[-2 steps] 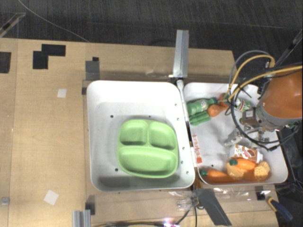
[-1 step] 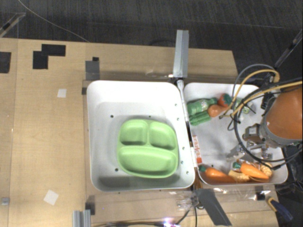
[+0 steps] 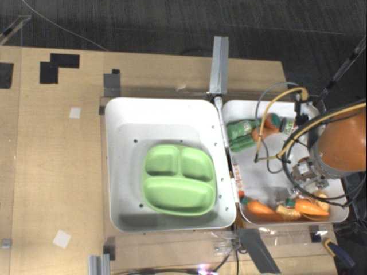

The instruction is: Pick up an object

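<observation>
A: Fingers (image 3: 303,195) down low in the right bin (image 3: 252,171), near its front edge, under a tangle of cables (image 3: 275,148). Cannot tell whether apart or together – too much metal and wire in the way

B: Anything clamped between?

A: Cannot tell either. Just beside the tips, two carrots along the front wall: one (image 3: 259,208) toward the left corner, another (image 3: 312,209) further right, almost under the wrist. Between the two, a small pale lump (image 3: 288,213), too blurred to name

B: And above the fingers?

A: Grey wrist hardware, then the orange band (image 3: 343,145) bulging in from the right, with black and yellow hoses looping over the bin

B: Rest of that bin?

A: At the back, a green bottle (image 3: 241,135) lying on its side against the left wall, neck pointing right toward a small cluster of orange and green bits (image 3: 275,122) by the back wall, partly hidden by the hoses. Well apart from the fingers

B: Other bin?

A: Left bin (image 3: 123,171), touching the right one along a shared middle rim. Inside, a green divided tray (image 3: 179,179), upright, two small compartments at the back and one long one in front, sitting right of centre near the dividing wall

B: Around the bins?

A: Pale wooden desk (image 3: 51,171), a few black squares near its back left, dark carpet (image 3: 172,10) beyond
</observation>
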`<act>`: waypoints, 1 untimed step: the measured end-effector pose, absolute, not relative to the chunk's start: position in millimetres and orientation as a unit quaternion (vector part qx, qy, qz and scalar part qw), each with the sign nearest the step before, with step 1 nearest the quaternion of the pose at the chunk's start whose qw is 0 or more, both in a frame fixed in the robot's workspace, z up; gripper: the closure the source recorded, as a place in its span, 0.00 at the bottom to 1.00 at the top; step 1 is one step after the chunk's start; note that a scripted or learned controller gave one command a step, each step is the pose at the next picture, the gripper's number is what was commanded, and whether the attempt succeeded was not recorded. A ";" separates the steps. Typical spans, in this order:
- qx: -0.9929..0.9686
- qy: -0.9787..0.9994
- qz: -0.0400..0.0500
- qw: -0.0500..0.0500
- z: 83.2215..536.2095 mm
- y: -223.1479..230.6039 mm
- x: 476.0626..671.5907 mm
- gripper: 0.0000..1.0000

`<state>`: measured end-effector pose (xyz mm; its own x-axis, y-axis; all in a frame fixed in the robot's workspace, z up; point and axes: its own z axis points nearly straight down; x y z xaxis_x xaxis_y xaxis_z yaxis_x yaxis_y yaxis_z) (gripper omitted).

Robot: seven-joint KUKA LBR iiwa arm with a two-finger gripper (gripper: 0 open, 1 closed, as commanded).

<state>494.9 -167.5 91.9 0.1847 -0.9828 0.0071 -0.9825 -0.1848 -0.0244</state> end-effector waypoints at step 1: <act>-0.906 0.423 -0.003 0.003 92.1 -134.0 491.6 0.00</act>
<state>491.6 -134.0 92.1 0.6418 -0.7669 0.0038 -0.7668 -0.6418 -0.0077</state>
